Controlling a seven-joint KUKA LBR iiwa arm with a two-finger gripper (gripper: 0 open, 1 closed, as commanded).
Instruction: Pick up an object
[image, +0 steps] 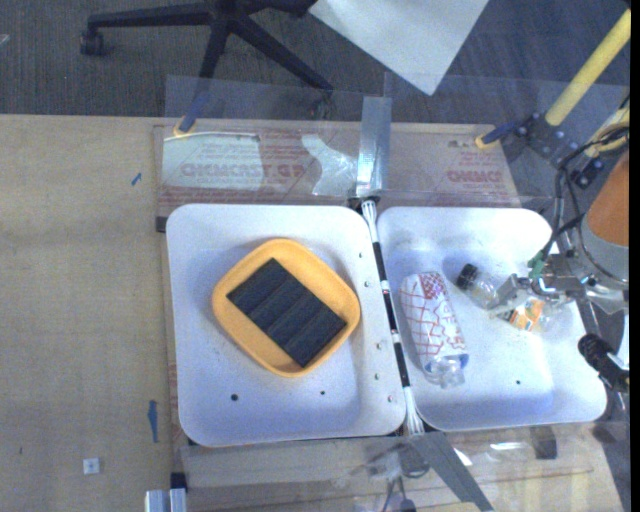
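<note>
In the right bin (520, 375) lies a clear plastic bottle (432, 322) with a red and white label, its cap towards the near edge. To its right is a small clear bottle with a black cap (473, 281), and a small orange piece (526, 318) lies next to it. My gripper (530, 290) is low over the right bin's right side, right at the small clear bottle and the orange piece. Whether it touches either of them is unclear. A yellow dish (285, 305) with a black ridged insert sits in the left bin (200, 380).
The grey arm with its orange band (612, 205) reaches in over the right bin's right rim. Cables and a yellow-handled tool (590, 70) lie behind it. A taped divider (388, 310) separates the bins. The wooden bench (80, 300) extends to the left.
</note>
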